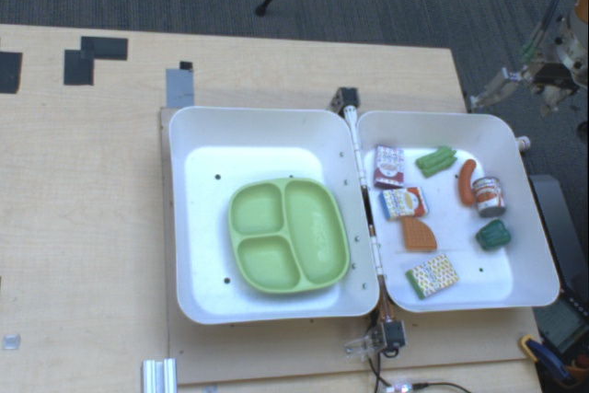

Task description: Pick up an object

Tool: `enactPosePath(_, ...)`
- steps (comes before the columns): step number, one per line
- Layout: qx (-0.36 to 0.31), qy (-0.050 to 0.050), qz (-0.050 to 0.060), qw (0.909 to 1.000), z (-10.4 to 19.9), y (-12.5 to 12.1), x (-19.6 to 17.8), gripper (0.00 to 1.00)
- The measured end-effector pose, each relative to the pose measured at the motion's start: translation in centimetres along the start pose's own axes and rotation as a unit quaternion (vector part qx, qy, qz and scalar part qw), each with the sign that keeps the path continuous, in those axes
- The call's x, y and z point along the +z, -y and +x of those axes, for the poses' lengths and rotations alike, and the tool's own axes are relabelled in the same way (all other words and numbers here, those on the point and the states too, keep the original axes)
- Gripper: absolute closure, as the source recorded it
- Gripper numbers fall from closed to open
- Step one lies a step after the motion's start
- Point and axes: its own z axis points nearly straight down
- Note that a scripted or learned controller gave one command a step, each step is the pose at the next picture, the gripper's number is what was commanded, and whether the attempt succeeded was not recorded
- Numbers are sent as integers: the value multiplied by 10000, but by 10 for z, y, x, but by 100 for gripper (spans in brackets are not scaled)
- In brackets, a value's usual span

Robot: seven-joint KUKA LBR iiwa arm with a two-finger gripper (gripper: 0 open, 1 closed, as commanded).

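The right bin holds several small items. Among them are a red-and-white packet, a light green pod-shaped piece, a red sausage-shaped piece, a small can, a dark green pepper, an orange wedge, a colourful packet and a green patterned packet. My gripper hangs at the view's top right, beyond the right bin's far right corner and apart from all the items. Nothing is seen in it.
A light green three-compartment plate lies in the left bin. The bins meet at a central hinge. A clamp sits at the far end of that seam, and cables at the near end.
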Motion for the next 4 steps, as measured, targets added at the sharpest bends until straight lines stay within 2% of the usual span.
enactPosePath(1,4,-12,22,10000,-5,43,146,0)
enactPosePath(2,10,-2,3,10000,39,86,189,0)
enactPosePath(3,8,3,-32,10000,39,84,176,100)
enactPosePath(4,3,-1,-8,10000,77,142,62,100)
